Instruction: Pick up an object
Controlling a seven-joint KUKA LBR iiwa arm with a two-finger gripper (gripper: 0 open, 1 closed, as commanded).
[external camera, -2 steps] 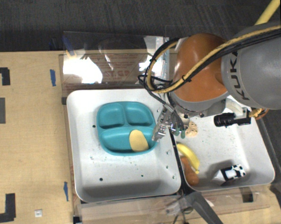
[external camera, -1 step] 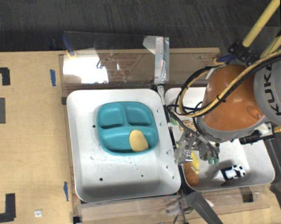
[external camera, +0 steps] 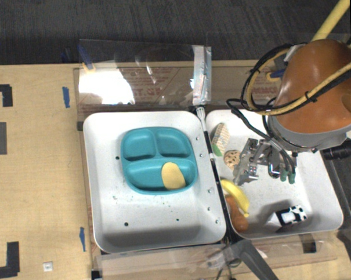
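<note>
Orange-banded and bulky, the arm's wrist fills the upper right of the frame; below it the end effector (external camera: 259, 163) hangs over the right bin (external camera: 324, 217), whether open or closed I cannot tell. Just left lies a speckled round cookie (external camera: 232, 158). Toward lower left, a smooth curved banana (external camera: 236, 196) runs diagonally. Lower right sits a black-and-white toy (external camera: 291, 215). A teal divided plate (external camera: 156, 157) holds a yellow lump (external camera: 173, 176).

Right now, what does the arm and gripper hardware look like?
The arm shows a broad glossy orange band above a grey wrist ring. Black cables loop over it, with a pale yellow hose alongside. The gripper is bare silvery metal with dark fittings.
</note>
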